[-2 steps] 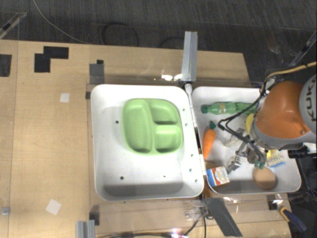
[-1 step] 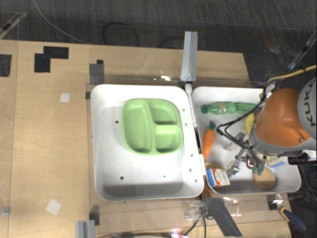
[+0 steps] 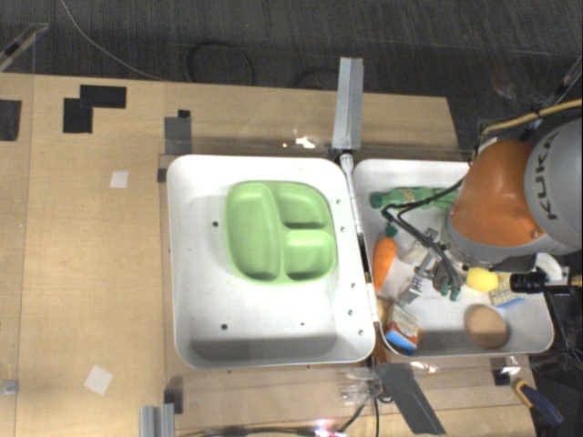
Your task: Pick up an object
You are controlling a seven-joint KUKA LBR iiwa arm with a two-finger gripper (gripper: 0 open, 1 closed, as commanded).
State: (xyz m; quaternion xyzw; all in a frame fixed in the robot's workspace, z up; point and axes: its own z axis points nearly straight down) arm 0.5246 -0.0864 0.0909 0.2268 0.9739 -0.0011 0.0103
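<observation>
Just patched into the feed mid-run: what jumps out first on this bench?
The green divided tray dominates, lying alone in the middle of the left bin. Next is the arm's orange band, hanging over the crowded right bin, with the gripper down among the clutter. Around it lie a carrot by the divider, a yellow object, a brown egg-shaped object near the front wall, and a green item at the back.

**Surroundings on the surface**

A pale wooden surface (image 3: 82, 271) is seen under two shallow white plastic bins. In the left bin (image 3: 196, 335) a light green divided plastic tray (image 3: 278, 230) is laid flat near the middle. Black square markings (image 3: 91, 106) are found at the surface's far left corner. Dark grey carpet (image 3: 273, 16) is shown beyond, crossed by a thin cable (image 3: 100, 45).
</observation>
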